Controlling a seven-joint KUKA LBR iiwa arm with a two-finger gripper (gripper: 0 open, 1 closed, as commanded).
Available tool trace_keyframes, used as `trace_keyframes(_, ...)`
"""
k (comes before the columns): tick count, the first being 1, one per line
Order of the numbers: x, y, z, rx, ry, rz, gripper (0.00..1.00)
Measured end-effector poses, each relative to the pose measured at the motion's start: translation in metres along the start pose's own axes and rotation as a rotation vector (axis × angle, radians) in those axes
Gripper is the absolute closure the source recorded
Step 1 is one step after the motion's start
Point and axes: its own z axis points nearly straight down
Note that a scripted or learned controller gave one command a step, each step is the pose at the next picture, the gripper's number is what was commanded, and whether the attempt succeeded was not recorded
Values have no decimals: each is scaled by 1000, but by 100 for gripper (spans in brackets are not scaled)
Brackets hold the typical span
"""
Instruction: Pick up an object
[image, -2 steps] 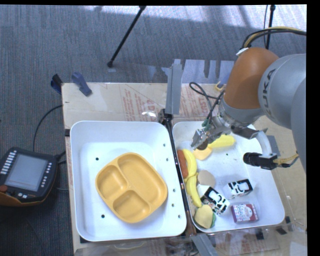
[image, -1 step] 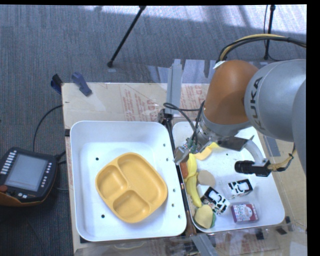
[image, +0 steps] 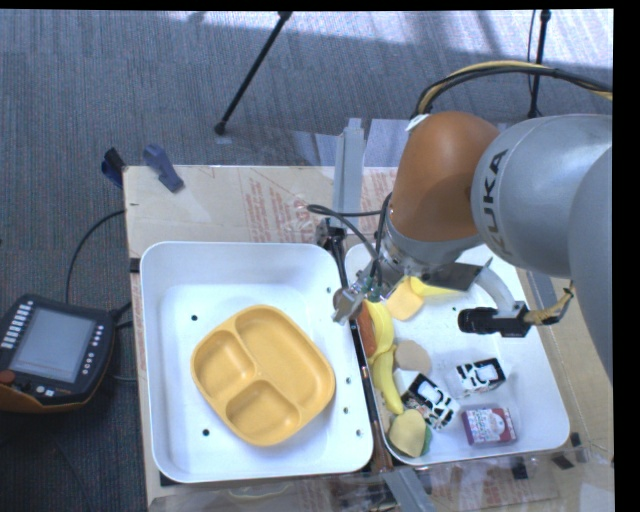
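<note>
My gripper hangs low over the left edge of the right bin, under the arm's orange wrist band. Its tip sits just above an orange piece and the top of a yellow banana lying along the bin's left wall. A pale yellow block lies right beside the gripper. Nothing shows as lifted off the bin floor.
The right bin also holds a tan round piece, two black-and-white cartons, a red packet and a green-yellow piece. A yellow divided plate lies in the left bin. A teach pendant sits at far left.
</note>
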Motion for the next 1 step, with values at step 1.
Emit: trace_keyframes(1, -19, -32, 0, 3, 0, 695, 100)
